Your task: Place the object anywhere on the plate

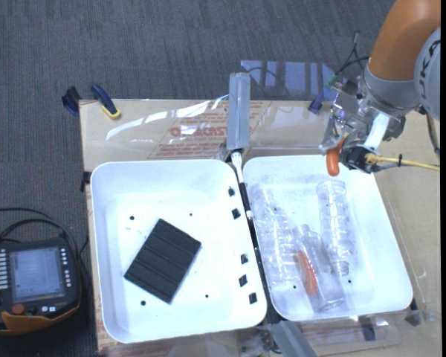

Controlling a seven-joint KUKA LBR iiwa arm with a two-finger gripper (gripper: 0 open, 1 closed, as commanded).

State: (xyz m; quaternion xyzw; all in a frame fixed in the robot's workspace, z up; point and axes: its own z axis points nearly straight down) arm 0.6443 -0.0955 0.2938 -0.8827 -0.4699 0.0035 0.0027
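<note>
Hovering at 2 o'clock above the right bin [386,222], the gripper [340,149] is seen clamped around an orange object [332,162]; black plate [163,260] lies at 8 o'clock.

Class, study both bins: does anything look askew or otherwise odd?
Yes. In the left bin, the black ridged plate lies skewed to the walls. In the right bin, clear plastic bottles lie toppled in a heap, an orange object among them.

Two white bins [104,199], one black plate [163,260], two orange objects [332,162].
</note>
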